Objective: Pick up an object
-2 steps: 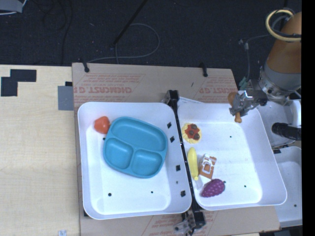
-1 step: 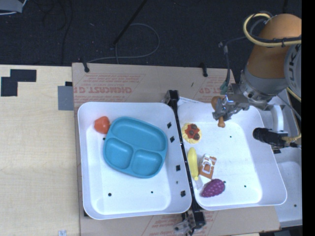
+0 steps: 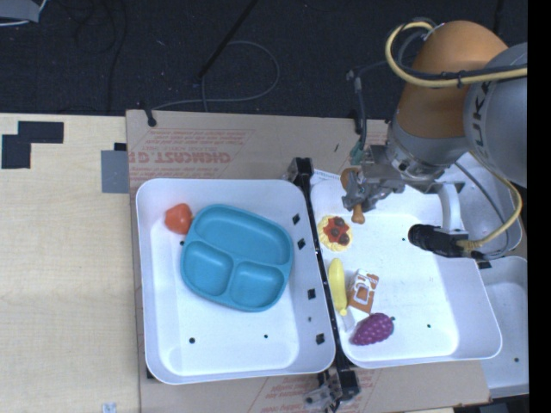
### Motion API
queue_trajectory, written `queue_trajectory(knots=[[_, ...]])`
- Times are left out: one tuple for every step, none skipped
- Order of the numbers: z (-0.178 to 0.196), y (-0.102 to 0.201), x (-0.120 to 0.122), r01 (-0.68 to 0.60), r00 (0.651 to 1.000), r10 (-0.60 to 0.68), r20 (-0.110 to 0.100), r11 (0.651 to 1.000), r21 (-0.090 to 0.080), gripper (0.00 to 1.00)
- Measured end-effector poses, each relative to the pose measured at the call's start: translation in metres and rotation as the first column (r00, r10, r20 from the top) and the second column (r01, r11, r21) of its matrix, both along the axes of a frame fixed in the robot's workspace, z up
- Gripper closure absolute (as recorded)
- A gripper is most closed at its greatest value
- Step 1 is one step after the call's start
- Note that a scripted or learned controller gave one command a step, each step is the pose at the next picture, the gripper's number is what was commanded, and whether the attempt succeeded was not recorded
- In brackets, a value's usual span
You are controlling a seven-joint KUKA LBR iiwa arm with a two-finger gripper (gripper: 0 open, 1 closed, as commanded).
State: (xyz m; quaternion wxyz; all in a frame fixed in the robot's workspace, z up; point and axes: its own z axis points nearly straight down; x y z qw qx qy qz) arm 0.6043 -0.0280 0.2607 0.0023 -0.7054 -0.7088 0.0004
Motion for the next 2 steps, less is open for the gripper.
queue_trajectory(knots=[[0.002, 0.057, -0.008, 0.0, 1.0, 0.0, -0.001, 1.0, -0.001, 1.0], [-0.002, 0.113, -0.007, 0.0, 1.0, 0.0, 0.0, 1.0, -0.002, 1.0]])
